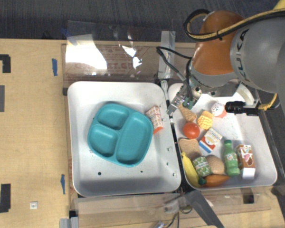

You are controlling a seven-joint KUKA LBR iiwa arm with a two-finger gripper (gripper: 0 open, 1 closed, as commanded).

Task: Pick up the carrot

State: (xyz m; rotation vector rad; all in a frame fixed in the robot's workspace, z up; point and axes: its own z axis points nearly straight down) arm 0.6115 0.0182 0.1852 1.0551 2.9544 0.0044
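The carrot (215, 179), orange with a green top at its left end, lies along the front wall of the right bin (266, 141). A banana (189, 169), a green can (200, 166) and a brown roll (216, 164) crowd against it. My gripper (182, 99) hangs over the far left corner of the right bin, close to the divider between the bins. It is well behind the carrot, just above a cone-shaped toy (187, 113). The grey arm with its orange band (217, 42) covers the bin's back part.
The right bin also holds a tomato (191, 130), corn (205, 120), a small carton (210, 140), a green bottle (230, 158) and a juice box (246, 156). In the left bin (85, 175) sit a teal divided plate (119, 133) and a small packet (155, 118).
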